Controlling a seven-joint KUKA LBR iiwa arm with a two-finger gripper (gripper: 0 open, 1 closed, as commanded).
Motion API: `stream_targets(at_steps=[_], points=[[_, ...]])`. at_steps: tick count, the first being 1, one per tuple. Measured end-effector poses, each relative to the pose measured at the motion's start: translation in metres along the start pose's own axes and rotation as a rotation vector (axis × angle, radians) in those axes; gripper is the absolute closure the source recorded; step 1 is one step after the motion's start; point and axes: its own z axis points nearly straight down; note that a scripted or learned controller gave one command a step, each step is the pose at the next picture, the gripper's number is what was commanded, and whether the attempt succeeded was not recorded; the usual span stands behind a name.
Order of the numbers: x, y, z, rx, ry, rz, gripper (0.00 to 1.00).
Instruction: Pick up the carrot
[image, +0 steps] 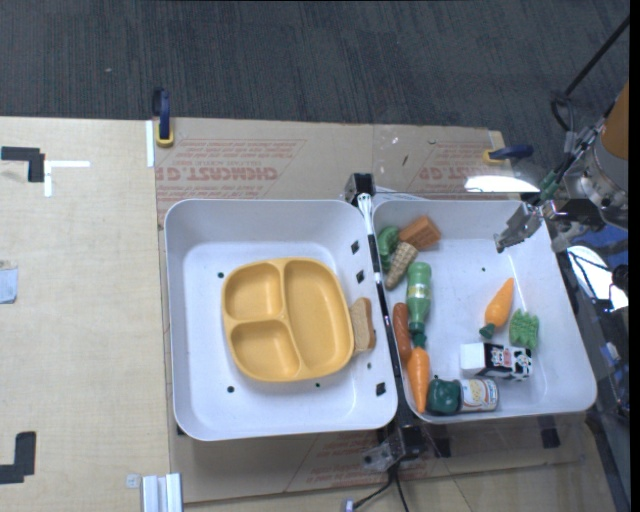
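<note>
The carrot (499, 302) lies in the right bin (560, 385), just beside a green leafy toy (524, 329). It looks light, stiff and smooth, so the thick middle seems best to grasp. The gripper (515, 232) hovers near; its fingers appear slightly apart, holding nothing.

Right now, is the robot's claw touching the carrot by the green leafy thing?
Apart. The camera view shows bare white bin floor between the gripper and the carrot.

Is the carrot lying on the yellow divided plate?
No: the carrot lies in the right bin, while the yellow plate sits in the left bin.
</note>
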Motion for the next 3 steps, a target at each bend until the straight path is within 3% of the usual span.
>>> stream_targets(at_steps=[1, 2, 3], points=[[-0.034, 0.011, 0.186, -0.002, 0.0, -0.188, 0.0], [-0.035, 0.012, 0.177, -0.004, -0.001, -0.184, 1.0], [0.004, 0.031, 0.122, -0.003, -0.001, -0.048, 1.0]])
